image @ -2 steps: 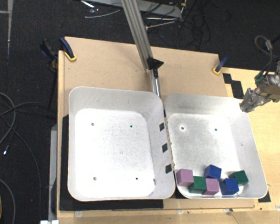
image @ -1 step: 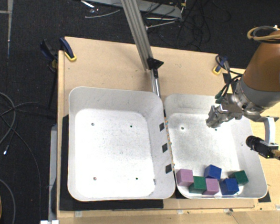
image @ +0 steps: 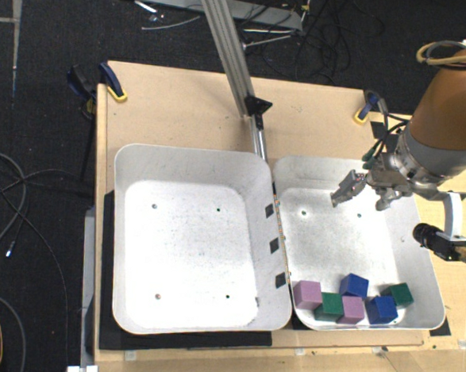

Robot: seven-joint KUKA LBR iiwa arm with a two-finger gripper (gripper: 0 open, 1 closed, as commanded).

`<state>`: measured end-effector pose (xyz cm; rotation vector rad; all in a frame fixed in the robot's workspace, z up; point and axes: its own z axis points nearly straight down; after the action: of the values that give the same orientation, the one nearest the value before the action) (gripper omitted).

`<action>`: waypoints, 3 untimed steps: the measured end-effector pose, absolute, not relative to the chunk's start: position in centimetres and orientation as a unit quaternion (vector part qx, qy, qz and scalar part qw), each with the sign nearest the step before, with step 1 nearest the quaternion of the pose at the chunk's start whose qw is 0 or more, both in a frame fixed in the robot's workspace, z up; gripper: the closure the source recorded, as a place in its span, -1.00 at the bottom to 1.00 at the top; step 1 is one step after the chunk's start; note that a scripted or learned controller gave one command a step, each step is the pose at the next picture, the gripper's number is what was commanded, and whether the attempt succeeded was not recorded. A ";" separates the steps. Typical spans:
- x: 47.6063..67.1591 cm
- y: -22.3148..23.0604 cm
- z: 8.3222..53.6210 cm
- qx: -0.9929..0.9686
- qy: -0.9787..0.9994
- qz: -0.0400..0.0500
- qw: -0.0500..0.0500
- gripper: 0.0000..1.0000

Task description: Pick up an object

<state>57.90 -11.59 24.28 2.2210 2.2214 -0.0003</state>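
The arm (image: 454,101) is seen entering from the 3 o'clock side of the view, its orange band positioned above the grey wrist. The wrist is angled downward and toward 9 o'clock, over the upper part of the right bin (image: 330,168). The gripper (image: 368,195) is held above the bin floor near the bin's 1 o'clock corner. The fingers (image: 346,189) are observed spread apart, one toward 9 o'clock and one toward 4 o'clock of the wrist, with nothing between them.

The objects are found clustered along the 6 o'clock edge of the right bin, well apart from the gripper. A lilac block (image: 308,294) is noted at the 9 o'clock end of the cluster. A dark green block (image: 332,306) is placed just beside it, followed by a second lilac block (image: 353,310). A blue block (image: 354,285) is seated at 12 o'clock of that second lilac block. A further blue block (image: 381,309) and a green block (image: 401,294) are recorded at the 3 o'clock end.

The left bin (image: 131,166) is set beside the right bin on the desk (image: 183,98). A metal rod (image: 230,50) is seen running from 12 o'clock down to the junction of the bins.
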 end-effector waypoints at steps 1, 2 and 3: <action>59.7 -11.4 28.5 0.706 0.709 0.002 0.003 -1.00; 60.8 -11.1 28.5 0.706 0.708 0.001 0.001 -1.00; 63.5 -12.8 29.8 0.706 0.708 0.001 0.002 -1.00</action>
<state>63.54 -12.80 29.80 2.2141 2.2217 0.0030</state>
